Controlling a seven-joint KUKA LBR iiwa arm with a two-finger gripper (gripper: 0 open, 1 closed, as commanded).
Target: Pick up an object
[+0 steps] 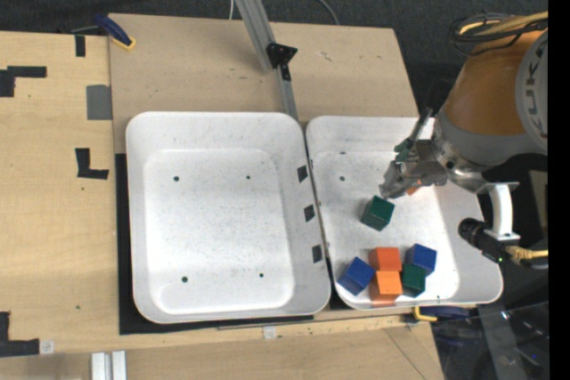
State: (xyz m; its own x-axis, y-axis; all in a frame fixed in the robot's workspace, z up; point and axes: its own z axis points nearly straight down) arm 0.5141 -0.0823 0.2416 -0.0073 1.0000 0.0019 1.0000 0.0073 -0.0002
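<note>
Two shallow white bins side by side on a wooden bench: left bin on the left, right bin beside it, touching along the middle edge. Grey arm with orange band reaching in from the right, over the right bin. Gripper just above a dark green cube; impossible to tell how far open, or if anything gripped. Near the front wall of the right bin, a close cluster: blue cube, two orange cubes, another green cube, second blue cube.

One fixed overhead camera — slanted down, both bins framed
</note>
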